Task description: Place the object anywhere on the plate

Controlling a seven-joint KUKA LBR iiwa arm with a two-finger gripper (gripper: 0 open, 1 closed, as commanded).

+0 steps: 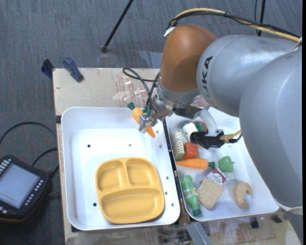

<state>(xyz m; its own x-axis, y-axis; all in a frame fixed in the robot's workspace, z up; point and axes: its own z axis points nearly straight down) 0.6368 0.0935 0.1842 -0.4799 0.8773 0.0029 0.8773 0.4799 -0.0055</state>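
Observation:
A yellow plate (130, 190) with three compartments lies in the front half of the left bin (81, 137). My gripper (145, 122) hangs over the back right corner of that bin, above and behind the plate. It is shut on a small orange carrot (138, 114) with a green top, which sticks out on both sides of the fingers. The carrot is tilted, green end toward the back left, and is held off the bin floor.
The right bin (265, 200) holds a corn cob (178, 143), a red pepper (190, 150), a second carrot (193, 163), a green pepper (225, 163), a green bottle (190, 194), a bread slice (210, 193) and a croissant (243, 194). A pendant (13, 185) lies at left.

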